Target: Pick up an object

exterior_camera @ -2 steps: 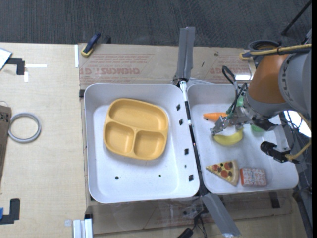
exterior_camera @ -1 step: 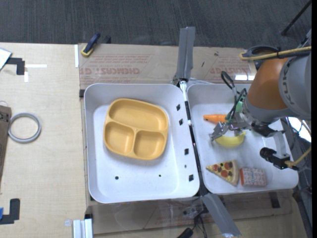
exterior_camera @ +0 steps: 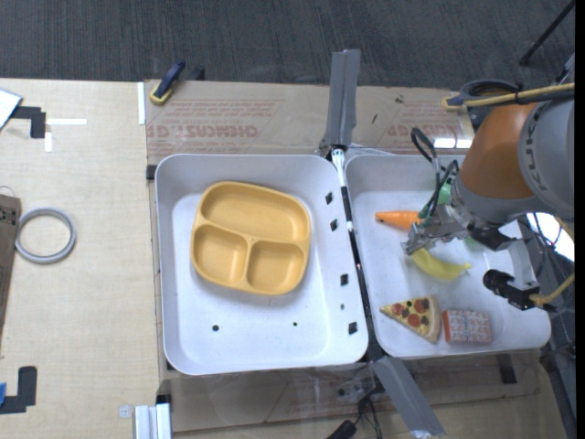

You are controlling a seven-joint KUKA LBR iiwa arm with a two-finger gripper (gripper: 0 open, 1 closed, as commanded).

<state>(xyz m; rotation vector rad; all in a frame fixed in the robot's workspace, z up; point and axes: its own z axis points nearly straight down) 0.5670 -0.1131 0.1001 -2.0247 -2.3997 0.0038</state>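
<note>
Landmark: the right bin [exterior_camera: 366, 245], the one I reach into; every place below is given against it.

My gripper [exterior_camera: 426, 241]: low over the middle of the right bin, between the carrot and the banana. I cannot tell how my tool is set, since the wrist hides that part.

Banana [exterior_camera: 439, 265]: my likeliest target, lying flat on the floor of the right bin, just under and toward the near side of my gripper. I cannot tell whether I am touching it.

Banana, handling: it looks like a small toy fruit, so I judge it light, fairly stiff and smooth-skinned, apt to slide or roll away if pinched on its curve.

Banana, where to hold: across the thick middle, square to its length, not at the tapering ends.

Carrot [exterior_camera: 398, 219]: toward the far left part of the right bin, just beside my gripper; tapered, so it would squirt out if taken near the tip.

Pizza slice [exterior_camera: 413, 315]: near edge of the right bin; flat, hard to get under.

Red block [exterior_camera: 467, 326]: near edge of the right bin, right of the pizza slice; boxy, easy to clamp.

Yellow tray [exterior_camera: 249, 238]: in the left bin [exterior_camera: 174, 273], well apart from the right bin's contents.
</note>
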